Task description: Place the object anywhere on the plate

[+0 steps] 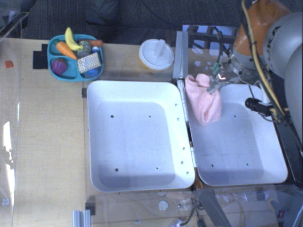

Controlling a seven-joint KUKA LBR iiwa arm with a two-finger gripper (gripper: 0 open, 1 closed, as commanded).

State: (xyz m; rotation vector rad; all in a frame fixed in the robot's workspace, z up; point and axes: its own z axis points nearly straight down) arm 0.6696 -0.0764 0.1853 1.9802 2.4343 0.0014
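Fingers (217,82) on pink cloth (204,105)

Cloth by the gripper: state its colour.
Pale pink. The cloth hangs over the right bin, seen best in the camera view from above.

Two shallow white bins sit side by side on the desk (42,141). The left bin (137,136) lies beside the right bin (241,145), whose upper left corner holds a pink cloth (203,103) draped over the rim. The gripper (217,82) hangs at the cloth's upper right edge, touching it, with the grey arm (279,37) reaching in from the right. Behind the left bin stands a white lidded cup (156,54), and further left a blue divided plate (75,56) carries a toy banana (71,39), a toy carrot (65,49) and other small toys.
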